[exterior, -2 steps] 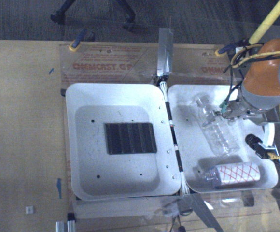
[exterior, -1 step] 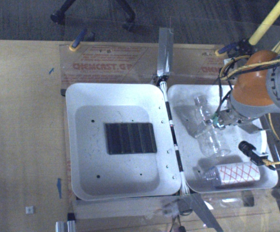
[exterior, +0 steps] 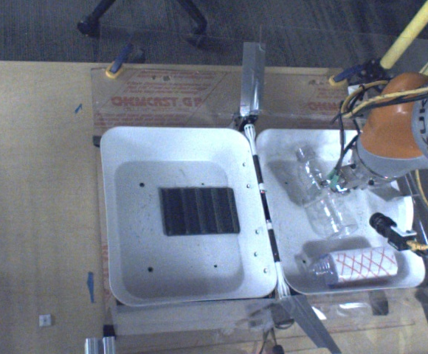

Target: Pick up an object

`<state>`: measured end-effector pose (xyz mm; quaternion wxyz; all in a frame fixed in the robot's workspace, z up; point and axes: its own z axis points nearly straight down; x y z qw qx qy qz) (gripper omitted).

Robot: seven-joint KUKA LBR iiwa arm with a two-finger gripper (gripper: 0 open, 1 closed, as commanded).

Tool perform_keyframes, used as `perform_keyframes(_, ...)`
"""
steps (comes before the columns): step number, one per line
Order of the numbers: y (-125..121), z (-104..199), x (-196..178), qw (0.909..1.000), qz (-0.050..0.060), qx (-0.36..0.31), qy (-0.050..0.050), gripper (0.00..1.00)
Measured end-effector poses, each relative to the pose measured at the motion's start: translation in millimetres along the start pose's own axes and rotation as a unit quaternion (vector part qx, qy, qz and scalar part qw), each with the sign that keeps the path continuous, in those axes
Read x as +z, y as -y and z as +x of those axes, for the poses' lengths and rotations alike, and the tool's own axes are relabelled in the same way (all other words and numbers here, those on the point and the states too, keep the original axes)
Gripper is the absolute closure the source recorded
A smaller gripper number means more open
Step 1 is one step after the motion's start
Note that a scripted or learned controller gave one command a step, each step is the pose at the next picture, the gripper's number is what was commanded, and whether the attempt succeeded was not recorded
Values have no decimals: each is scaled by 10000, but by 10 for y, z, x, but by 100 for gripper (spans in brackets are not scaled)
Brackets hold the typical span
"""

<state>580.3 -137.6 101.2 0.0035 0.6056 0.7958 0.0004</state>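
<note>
The gripper (exterior: 337, 183) hangs low in the right bin (exterior: 409, 282); whether it is parted or closed I cannot tell. A clear bottle (exterior: 310, 169) lies just to its left, another clear item (exterior: 330, 216) just below it, likely the target. Further below rests a red-checked bottle (exterior: 361, 264). Far left sits a black tray (exterior: 199, 211).

Arm (exterior: 395, 127) reaches in from right, wrist bent down-left, gripper (exterior: 337, 182) low.
</note>
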Motion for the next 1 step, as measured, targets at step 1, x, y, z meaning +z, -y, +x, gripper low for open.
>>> perform_keyframes(1,-550,512,-916,10000,19,-33,-22,100)
